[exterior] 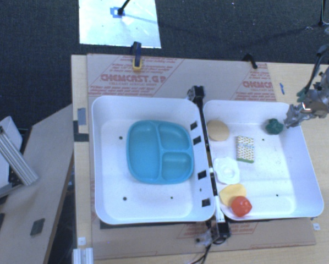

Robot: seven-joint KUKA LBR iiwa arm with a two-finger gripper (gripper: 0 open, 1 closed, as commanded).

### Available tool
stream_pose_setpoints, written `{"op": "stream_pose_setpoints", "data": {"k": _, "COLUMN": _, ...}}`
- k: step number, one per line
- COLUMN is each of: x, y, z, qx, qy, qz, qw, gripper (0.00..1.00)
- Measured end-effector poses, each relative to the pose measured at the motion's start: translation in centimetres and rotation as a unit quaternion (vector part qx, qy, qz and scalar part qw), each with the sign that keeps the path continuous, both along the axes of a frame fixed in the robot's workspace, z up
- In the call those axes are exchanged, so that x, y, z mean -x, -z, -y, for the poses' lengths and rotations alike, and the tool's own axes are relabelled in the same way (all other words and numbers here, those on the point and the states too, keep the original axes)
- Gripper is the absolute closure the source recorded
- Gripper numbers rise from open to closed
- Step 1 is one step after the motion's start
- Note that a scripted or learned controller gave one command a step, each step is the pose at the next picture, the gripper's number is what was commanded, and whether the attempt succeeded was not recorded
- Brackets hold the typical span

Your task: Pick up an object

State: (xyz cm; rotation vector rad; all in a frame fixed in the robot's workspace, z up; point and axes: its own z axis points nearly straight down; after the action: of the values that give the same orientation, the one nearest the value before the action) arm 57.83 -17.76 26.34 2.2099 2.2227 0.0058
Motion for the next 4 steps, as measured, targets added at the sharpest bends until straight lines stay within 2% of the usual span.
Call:
{"op": "stream_pose_setpoints", "data": {"k": 2, "x": 3.4, "y": 2.1, "z": -10.6, "qx": -0.0021, "qy": -0.002, "qz": -0.004, "qw": 1.0, "gripper": 1.0}}
{"op": "stream_pose_setpoints", "data": {"k": 3, "x": 4.4, "y": 3.4, "z": -15.8, "qx": -0.0024, "qy": -0.002, "qz": -0.004, "qw": 1.0, "gripper": 1.0}}
{"op": "stream_pose_setpoints", "data": {"k": 4, "x": 4.3, "y": 3.9, "z": -21.8, "qx": -0.0025, "qy": -0.002, "qz": -0.003, "qw": 1.0, "gripper": 1.0}}
